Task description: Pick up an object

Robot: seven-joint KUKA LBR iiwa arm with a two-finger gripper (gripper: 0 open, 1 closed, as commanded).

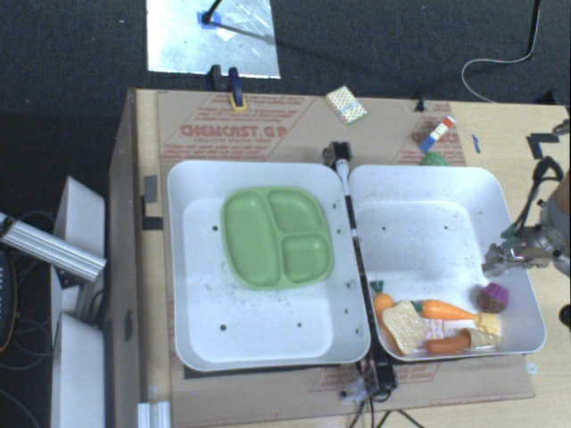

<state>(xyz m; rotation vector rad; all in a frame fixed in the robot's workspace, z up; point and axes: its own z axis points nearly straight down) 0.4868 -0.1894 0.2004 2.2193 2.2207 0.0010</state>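
Several toy foods lie in the front right corner of the right bin (419, 212): a purple piece (493, 297), an orange carrot (447, 310), a tan bread slice (403, 325), a red sausage (446, 344) and a small orange ball (382, 303). My gripper (502, 258) hangs at the bin's right rim, just above and behind the purple piece, and I see nothing held in it. The arm (555, 230) comes in from the right edge.
A green divided plate (277, 237) sits in the left bin (201, 328). Behind the bins, on the cardboard, lie a small patterned block (345, 104) and a red, white and blue piece (435, 135). A cable (504, 61) runs along the back right.
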